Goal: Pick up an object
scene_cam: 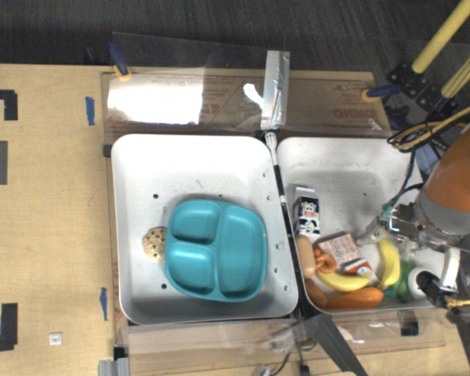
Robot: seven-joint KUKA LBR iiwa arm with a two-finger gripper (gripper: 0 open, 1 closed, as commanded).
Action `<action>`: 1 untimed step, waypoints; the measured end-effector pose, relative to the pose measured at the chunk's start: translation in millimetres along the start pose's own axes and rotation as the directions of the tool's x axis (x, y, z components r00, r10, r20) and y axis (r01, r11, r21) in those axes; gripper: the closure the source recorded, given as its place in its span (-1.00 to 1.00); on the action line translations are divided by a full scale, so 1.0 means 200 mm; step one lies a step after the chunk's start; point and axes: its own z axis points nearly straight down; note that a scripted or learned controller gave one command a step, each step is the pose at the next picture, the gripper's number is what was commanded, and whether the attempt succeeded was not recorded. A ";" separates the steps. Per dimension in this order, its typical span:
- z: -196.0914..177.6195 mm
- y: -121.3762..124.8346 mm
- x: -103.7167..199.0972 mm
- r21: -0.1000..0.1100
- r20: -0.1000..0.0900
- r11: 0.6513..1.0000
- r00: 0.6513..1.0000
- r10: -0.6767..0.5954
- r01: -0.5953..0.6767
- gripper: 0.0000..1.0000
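Two bananas [352, 276] crowd the right bin [337, 159]; one teal tray [217, 249] left; pincer [427, 284] state unclear.

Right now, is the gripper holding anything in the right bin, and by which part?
It cannot be told. The arm sits over the right bin's right edge, beside the banana, and no object visibly hangs from it.

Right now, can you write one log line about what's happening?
arm: over right bin | right bin: bananas, sausage, milk carton | left bin: teal tray, cookie
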 end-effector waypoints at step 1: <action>-0.06 0.01 0.00 -0.004 0.000 1.000 1.000 0.000 0.000 1.00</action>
